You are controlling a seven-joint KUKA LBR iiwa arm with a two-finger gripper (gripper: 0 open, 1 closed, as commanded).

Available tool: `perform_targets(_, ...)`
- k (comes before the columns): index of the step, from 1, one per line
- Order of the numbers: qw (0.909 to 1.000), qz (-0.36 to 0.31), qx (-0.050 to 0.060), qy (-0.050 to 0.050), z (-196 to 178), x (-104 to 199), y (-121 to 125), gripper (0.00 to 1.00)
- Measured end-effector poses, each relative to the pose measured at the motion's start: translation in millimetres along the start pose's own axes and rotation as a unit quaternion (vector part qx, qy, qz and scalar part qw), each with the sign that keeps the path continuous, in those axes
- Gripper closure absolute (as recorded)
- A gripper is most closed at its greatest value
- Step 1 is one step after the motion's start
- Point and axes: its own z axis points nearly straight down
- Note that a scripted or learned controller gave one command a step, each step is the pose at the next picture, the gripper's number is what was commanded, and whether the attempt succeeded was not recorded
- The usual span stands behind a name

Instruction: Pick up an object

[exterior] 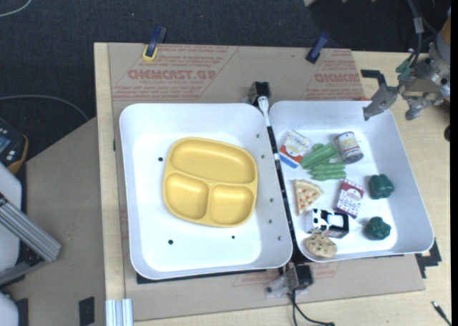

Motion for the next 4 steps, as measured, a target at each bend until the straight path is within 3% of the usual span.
perform_targets(1,1.0,0.0,0.003,0.001,60.6,4.6,-6.7,0.0)
perform_targets(3,1.0,0.0,0.002,0.001,176.3,-0.2,4.5,0.0)
perform_targets(4,1.0,0.0,-0.002,0.0,182.5,-0.6,7.3,0.0)
